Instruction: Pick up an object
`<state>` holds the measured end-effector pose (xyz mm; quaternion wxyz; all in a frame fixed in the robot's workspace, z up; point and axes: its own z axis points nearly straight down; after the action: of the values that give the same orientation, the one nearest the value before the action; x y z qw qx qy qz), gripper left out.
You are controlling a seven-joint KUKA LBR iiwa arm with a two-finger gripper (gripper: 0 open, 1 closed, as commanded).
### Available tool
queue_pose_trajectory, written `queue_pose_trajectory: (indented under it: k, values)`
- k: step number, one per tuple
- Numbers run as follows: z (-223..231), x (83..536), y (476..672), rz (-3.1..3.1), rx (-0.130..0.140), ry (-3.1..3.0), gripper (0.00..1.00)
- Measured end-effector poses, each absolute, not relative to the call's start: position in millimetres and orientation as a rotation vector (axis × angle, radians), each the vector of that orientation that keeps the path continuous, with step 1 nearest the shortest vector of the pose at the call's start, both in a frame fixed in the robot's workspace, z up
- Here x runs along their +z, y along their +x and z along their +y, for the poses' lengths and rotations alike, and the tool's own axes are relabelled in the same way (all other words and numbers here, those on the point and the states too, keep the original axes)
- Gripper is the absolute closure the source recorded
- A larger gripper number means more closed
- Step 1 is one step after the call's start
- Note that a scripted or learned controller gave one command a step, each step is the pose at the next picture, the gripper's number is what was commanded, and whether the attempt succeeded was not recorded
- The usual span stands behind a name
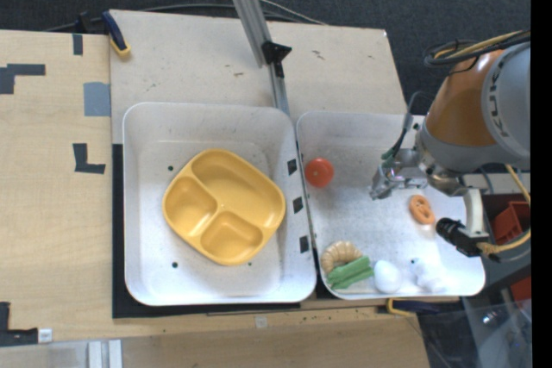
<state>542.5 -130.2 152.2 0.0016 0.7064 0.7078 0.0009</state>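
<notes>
My gripper (385,182) hangs over the right bin (345,129), near its right side, with nothing seen between its fingers. A red ball (319,172) lies to its left, close to the bin's left wall. An orange ridged piece (421,209) lies just right of and below the gripper. Along the bin's front edge sit a tan ring-shaped pastry (341,253), a green pod (350,272), a white egg (387,276) and a white lump (427,276).
The left bin (142,185) holds a yellow divided plate (224,206). A metal pole (246,0) slants in from the top toward the wall between the bins. The arm's grey and orange body (479,112) fills the right side.
</notes>
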Motion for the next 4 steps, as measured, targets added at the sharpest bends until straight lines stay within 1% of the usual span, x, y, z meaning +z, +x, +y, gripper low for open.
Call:
queue_pose_trajectory:
  k: [2,3,4]
  values:
    - [-117.0,249.1,556.9,2.222,0.003,2.217,1.0]
    - [-68.7,244.0,539.1,2.229,-0.002,2.218,1.0]
    - [-10.4,238.3,541.8,2.232,-0.001,2.215,1.0]
